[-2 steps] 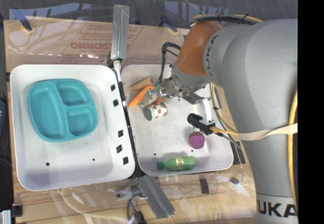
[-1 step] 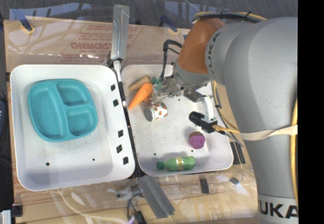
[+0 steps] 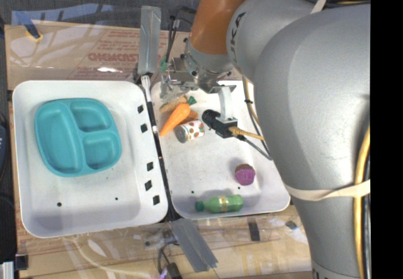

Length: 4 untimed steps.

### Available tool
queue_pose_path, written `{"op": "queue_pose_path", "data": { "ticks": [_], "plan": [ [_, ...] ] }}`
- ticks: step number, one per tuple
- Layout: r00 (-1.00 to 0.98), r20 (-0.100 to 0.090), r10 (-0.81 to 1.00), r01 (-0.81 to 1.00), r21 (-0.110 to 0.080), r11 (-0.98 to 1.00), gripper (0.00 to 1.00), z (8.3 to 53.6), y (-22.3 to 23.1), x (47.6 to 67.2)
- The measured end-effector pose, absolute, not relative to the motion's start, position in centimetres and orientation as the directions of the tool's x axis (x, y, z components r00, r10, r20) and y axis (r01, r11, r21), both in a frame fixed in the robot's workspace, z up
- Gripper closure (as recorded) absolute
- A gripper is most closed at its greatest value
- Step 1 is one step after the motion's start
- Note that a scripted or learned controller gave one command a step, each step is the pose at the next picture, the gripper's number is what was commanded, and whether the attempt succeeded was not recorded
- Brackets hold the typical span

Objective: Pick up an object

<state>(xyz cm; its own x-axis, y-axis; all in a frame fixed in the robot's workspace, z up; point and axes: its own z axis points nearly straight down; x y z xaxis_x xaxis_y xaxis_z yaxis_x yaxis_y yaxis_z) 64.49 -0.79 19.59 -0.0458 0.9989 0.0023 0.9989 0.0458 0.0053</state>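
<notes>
Arm (image 3: 296, 82) covers right bin (image 3: 267, 193) from 3 o'clock. End effector (image 3: 173, 85) sits at bin's top-left; can't tell its opening. Toy carrot (image 3: 174, 118) lies just below at 6 o'clock, long axis 1-to-7. Small can (image 3: 189, 131) touches it; green bottle (image 3: 219, 203), purple ball (image 3: 245, 174) well apart. Teal tray (image 3: 77, 135) in left bin.

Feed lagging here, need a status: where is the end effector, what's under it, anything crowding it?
End effector low at right bin's far-left corner. Carrot just below it, nothing seen gripped. Small can touching carrot; green bottle and purple ball apart.
</notes>
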Motion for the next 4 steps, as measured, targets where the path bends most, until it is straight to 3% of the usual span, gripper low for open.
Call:
{"op": "queue_pose_path", "data": {
  "ticks": [1,2,3,4],
  "plan": [
    [0.183,-0.001,0.983,0.983,0.008,-0.183,1.00,37.2,-12.6,63.0],
    [0.133,-0.001,0.991,0.991,-0.012,-0.133,1.00,24.1,-17.5,58.8],
    [0.143,0.000,0.990,0.990,0.009,-0.143,1.00,44.8,-13.8,61.3],
    [0.334,-0.001,0.943,0.943,-0.005,-0.334,1.00,44.2,-20.2,57.7]
  ]
}}
